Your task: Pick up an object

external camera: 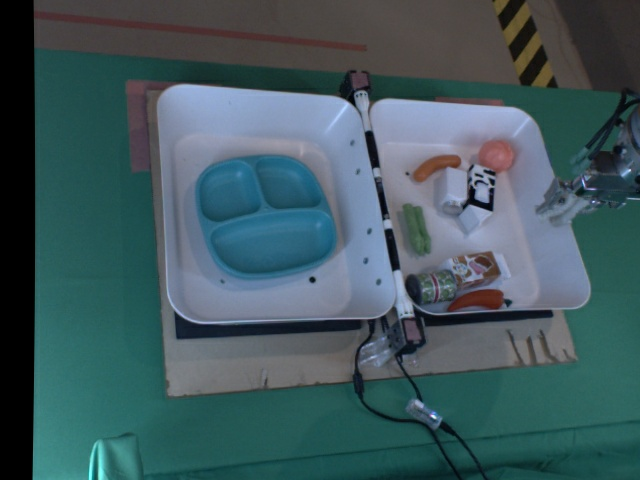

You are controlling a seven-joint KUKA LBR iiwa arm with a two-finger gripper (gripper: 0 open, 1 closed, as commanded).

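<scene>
The right bin (pixel 548 230) holds several small items. An orange-brown sausage (pixel 437 167) lies near its back, with a pink-orange ball (pixel 496 153) to the right of it. A black-and-white carton (pixel 480 196) and a white block (pixel 453 189) sit mid-bin. A green bean pod (pixel 416 228) lies toward the left wall. At the front are a can (pixel 433 287), a brown-and-white packet (pixel 478 266) and a red chili (pixel 477 300). My gripper (pixel 560 206) hangs over the bin's right rim, its fingers apart, with nothing between them.
The left bin (pixel 190 128) holds a teal three-compartment plate (pixel 264 215). A black-and-white divider bar (pixel 380 203) runs between the bins. Cables and a connector (pixel 422 412) trail over the green bench in front. Yellow-black hazard tape (pixel 520 23) marks the floor behind.
</scene>
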